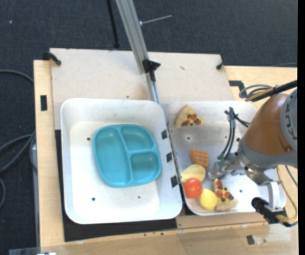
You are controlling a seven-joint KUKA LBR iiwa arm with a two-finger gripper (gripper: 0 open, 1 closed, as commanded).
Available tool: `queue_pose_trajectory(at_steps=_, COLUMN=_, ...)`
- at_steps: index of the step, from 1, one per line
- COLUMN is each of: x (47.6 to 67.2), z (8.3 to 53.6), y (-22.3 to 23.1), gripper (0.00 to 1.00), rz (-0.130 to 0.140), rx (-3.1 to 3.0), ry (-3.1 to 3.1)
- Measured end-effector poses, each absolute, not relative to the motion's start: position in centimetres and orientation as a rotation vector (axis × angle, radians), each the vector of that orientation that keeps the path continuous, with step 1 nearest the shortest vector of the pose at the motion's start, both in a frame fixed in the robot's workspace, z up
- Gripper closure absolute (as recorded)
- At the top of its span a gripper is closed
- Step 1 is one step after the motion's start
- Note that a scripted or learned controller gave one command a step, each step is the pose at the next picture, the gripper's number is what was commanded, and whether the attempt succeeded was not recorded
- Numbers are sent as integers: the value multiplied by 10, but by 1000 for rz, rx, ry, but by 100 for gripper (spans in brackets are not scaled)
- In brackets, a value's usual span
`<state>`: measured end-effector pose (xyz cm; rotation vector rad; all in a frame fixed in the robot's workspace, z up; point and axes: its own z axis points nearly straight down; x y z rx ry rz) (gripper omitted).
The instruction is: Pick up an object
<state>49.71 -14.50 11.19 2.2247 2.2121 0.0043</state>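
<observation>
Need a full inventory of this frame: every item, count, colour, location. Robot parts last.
bins: 2, white, side by side on the bench
divided tray: 1, teal, middle of left bin
pizza slices: 2, yellow crust with red dots, right bin; one at far end, one at near end
waffle: 1, orange-brown, centre of right bin
tomato: 1, red, near end of right bin
lemon: 1, yellow, right of the tomato
pale yellow piece: 1, just behind the tomato
metal post: 1, grey, behind the bins
arm: 1, grey with orange band, over right bin
tool: 1, dark, above the near pizza slice
</observation>
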Motion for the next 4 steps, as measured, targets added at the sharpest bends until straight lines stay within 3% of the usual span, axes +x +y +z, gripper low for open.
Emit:
queue_pose_trajectory(at_steps=3, x=500, z=262, y=-149, gripper=100, rz=5, rx=2212, ry=2221)
queue_pose_trajectory(at_steps=4, x=517, z=266, y=-90, gripper=100, rz=4, rx=2211, ry=2230)
